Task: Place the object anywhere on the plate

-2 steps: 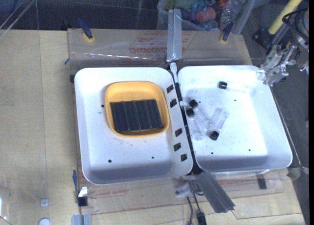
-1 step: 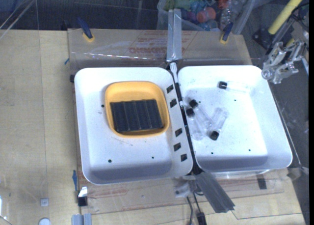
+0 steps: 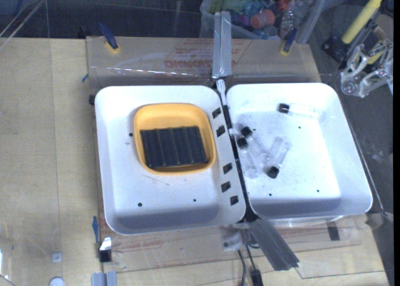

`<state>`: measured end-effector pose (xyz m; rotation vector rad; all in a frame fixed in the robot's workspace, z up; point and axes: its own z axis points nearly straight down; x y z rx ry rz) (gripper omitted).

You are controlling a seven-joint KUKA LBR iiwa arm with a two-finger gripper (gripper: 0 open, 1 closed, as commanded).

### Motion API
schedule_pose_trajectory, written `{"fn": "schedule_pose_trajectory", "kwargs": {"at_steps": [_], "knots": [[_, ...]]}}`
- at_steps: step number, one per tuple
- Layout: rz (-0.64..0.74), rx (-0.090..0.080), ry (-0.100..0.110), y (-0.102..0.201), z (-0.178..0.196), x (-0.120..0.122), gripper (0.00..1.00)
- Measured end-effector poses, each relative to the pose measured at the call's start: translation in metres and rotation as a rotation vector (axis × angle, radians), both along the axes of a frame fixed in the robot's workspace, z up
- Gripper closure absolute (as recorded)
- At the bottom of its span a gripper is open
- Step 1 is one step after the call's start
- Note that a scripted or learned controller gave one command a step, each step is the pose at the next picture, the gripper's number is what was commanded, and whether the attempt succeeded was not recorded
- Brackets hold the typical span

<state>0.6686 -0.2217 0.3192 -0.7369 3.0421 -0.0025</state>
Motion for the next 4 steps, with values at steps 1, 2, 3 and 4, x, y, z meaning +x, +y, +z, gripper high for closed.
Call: {"fn": "schedule_pose_trajectory", "kwargs": {"at_steps": [1, 2, 3, 4], "knots": [[0.353, 0.000, 0.006, 0.000, -0.069, -0.001, 1.00], [0.636, -0.004, 0.001, 0.000, -0.055, 0.000, 1.00], [0.915, -0.006, 0.000, 0.000, -0.022, 0.000, 1.00], [1.241, -0.008, 0.001, 0.000, -0.016, -0.001, 1.00]]}}
